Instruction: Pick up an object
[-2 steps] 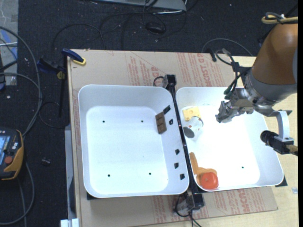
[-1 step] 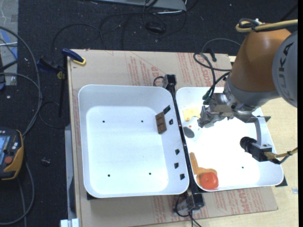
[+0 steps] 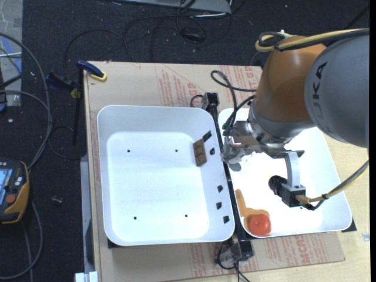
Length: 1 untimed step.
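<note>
Over the right bin (image 3: 335, 219), near its left wall, hangs the gripper (image 3: 234, 157); the bulky wrist hides its tips, so open or closed I cannot tell. Nothing lifted yet: grasp and raise both remain. Likeliest target, an orange-red object (image 3: 256, 219), round glossy head on a paler stub, possibly plastic, lies near the front corner. Left bin (image 3: 111, 216): smooth white plastic, one small brown block (image 3: 200, 152) by its right wall.

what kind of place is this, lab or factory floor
Most likely a robotics lab test bench: a KUKA arm over two white bins, loose cables across dark carpet, and a clamp at the board's corner.
</note>
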Tool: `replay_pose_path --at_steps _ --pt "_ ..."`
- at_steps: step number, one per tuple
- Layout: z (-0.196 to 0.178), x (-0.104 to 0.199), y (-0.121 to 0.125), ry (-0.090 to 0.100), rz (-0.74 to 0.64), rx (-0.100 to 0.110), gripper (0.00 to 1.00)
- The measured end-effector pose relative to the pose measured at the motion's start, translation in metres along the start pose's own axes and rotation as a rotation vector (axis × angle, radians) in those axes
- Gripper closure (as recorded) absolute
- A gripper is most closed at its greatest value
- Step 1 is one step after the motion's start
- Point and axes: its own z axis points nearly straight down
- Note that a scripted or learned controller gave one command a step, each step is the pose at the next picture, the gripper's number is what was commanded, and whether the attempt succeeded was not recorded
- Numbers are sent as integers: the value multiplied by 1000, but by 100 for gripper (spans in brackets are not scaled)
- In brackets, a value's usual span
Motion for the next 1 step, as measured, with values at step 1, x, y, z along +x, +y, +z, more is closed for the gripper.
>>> replay_pose_path --at_steps 1 --pt "10 51 2 0 1 -1 100"
